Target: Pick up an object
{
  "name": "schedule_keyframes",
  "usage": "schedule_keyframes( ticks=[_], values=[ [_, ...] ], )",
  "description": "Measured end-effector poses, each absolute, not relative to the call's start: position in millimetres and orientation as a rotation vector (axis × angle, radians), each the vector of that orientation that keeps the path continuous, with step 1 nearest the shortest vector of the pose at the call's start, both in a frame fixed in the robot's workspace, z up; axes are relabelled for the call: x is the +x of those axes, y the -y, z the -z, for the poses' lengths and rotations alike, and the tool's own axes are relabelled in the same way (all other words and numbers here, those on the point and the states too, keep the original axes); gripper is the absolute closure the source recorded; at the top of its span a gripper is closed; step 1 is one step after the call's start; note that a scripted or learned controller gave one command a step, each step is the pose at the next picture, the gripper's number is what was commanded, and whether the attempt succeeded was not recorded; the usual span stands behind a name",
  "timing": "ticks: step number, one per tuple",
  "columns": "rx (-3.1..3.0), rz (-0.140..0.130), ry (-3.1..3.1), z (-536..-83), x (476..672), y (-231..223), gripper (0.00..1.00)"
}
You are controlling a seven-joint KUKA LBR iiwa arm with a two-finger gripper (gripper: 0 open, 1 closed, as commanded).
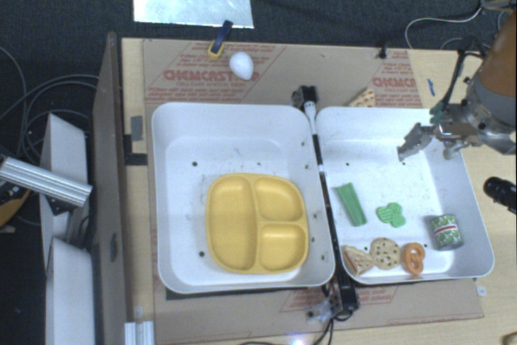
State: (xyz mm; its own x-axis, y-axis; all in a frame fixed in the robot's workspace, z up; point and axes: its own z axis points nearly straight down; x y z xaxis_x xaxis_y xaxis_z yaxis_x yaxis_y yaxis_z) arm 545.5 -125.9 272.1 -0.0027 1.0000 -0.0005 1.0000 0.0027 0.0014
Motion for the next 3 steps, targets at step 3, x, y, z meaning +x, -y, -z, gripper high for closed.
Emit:
schedule_keyframes(
  ticks=[3],
  values=[
    [2.218, -0.004, -2.219, -84.9, 530.7, 88.3, 0.00]
  ],
)
